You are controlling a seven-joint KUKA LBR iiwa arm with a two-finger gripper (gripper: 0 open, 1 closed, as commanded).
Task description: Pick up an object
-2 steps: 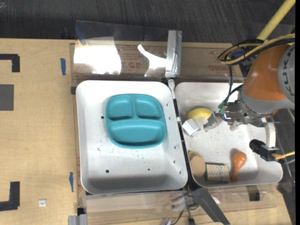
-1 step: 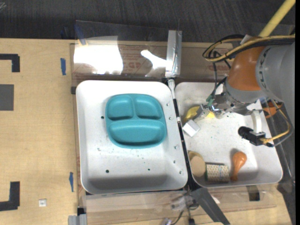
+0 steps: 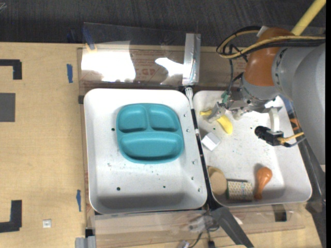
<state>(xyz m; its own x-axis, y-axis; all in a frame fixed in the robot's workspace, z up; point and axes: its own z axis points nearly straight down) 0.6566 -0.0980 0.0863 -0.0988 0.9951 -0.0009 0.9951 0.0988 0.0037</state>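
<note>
While the left bin holds just one thing, a teal divided plate lying flat near its middle, the right bin is scattered with small items. Close to this bin's left wall sits a small white block. Nearer the front left corner rests a tan round piece. The yellow object lies in the bin's rear left part, just behind the white block. A second bit of yellow shows to its left, perhaps the same item partly hidden. The gripper hangs right over this yellow object, touching or nearly so. I cannot tell whether the gripper is spread or clenched, nor whether it grips anything. A patterned cylinder lies on its side beside the tan piece, and an orange pear-shaped thing leans just right of it. The grey arm comes in from the right.
</note>
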